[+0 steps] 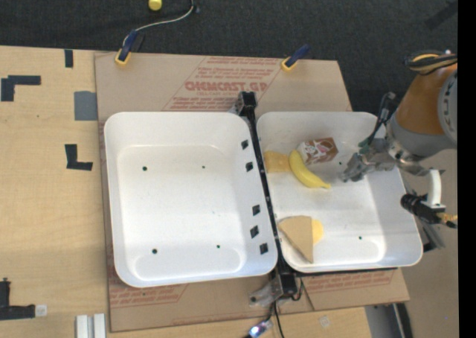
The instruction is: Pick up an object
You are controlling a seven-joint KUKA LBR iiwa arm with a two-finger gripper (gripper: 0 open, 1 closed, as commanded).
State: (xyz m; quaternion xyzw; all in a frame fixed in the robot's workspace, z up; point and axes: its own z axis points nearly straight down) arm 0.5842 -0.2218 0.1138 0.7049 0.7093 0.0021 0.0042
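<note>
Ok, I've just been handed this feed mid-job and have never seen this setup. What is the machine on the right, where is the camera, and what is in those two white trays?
This is one camera fixed above the bench, looking down at a slant. The grey and orange thing on the right is a robot arm, and the dark part at its end is its pincer, low over the right bin. I see nothing between its fingers. That bin holds a banana, a small brown and white packet, a pale yellow piece beside the banana, and a tan wedge lying on a yellow piece near the front. The left bin sits next to it on a cardboard sheet.
</note>
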